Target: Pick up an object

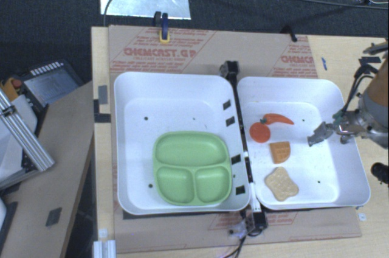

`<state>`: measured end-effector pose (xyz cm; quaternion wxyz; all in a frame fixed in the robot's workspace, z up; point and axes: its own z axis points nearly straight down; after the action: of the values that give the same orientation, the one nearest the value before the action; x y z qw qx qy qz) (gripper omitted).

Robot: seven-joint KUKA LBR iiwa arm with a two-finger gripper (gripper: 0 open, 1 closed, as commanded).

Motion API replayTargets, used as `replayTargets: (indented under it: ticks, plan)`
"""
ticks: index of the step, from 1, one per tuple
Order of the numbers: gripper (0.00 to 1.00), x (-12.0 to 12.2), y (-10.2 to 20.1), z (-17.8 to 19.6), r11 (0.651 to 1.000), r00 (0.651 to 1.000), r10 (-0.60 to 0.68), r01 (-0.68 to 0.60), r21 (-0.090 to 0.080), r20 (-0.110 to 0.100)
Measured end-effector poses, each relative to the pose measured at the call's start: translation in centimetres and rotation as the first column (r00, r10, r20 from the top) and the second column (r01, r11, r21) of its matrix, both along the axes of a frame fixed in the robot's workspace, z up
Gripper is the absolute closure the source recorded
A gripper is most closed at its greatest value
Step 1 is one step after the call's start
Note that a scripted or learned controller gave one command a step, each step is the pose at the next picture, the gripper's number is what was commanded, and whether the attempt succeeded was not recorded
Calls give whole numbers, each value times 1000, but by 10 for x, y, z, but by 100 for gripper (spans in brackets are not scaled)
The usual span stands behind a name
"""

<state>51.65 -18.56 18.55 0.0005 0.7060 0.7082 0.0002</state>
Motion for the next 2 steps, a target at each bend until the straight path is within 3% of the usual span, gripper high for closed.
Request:
replayTargets:
  ticks: [2]
  plan:
    - [0,7,5,-84,1000,1000,-1,1,1,-1]
